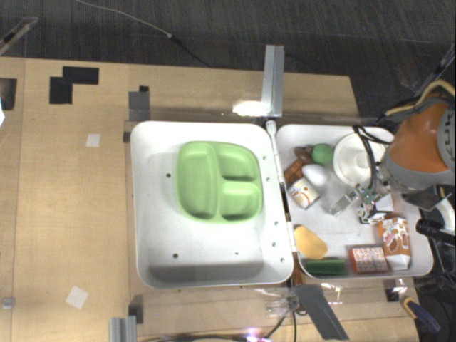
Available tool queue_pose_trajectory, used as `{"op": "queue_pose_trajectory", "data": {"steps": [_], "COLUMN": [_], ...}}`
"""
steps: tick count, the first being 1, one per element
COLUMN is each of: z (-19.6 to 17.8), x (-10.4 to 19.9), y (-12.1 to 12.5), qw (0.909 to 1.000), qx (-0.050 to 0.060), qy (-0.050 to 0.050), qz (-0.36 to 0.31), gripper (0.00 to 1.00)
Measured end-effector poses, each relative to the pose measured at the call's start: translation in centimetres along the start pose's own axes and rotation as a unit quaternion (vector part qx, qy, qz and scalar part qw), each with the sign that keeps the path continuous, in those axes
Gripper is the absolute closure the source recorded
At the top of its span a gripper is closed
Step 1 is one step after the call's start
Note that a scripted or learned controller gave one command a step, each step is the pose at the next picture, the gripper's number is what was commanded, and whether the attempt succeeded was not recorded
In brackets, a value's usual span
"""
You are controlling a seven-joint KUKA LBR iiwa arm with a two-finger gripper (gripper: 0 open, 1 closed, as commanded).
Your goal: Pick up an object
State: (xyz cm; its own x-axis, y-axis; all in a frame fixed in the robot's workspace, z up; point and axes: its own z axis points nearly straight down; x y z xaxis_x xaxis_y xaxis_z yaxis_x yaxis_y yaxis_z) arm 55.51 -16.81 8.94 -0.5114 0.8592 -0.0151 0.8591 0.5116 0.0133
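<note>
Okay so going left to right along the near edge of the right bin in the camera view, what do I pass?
Yellow rounded piece → dark green bar → red packet → orange and white carton.

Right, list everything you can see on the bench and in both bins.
Bench: one, light wood, under both bins.
Left bin: one, white, holding the tray.
Tray: one, green, with compartments, middle of the left bin.
Right bin: one, white, holding the small things.
Bowl: one, white, far side of the right bin.
Ball: one, green, left of the bowl.
Small carton: one, white and orange, near the bin's left wall.
Yellow piece: one, near left corner.
Green stick: one, along the near wall.
Packets: two, red and orange, near right corner.
Gripper: one, over the right bin.
Arm: one, grey and orange, from the right.
</note>
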Motion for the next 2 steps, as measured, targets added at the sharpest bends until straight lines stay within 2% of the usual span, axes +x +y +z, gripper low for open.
{"op": "queue_pose_trajectory", "data": {"steps": [1,2], "z": [0.0,-0.1], "x": [0.4,3.1], "y": [0.4,0.0], "qw": [0.9997,0.9983], "qx": [0.001,-0.001], "qy": [-0.001,-0.001], "qz": [0.026,0.058], "gripper": [0.00,0.00]}}
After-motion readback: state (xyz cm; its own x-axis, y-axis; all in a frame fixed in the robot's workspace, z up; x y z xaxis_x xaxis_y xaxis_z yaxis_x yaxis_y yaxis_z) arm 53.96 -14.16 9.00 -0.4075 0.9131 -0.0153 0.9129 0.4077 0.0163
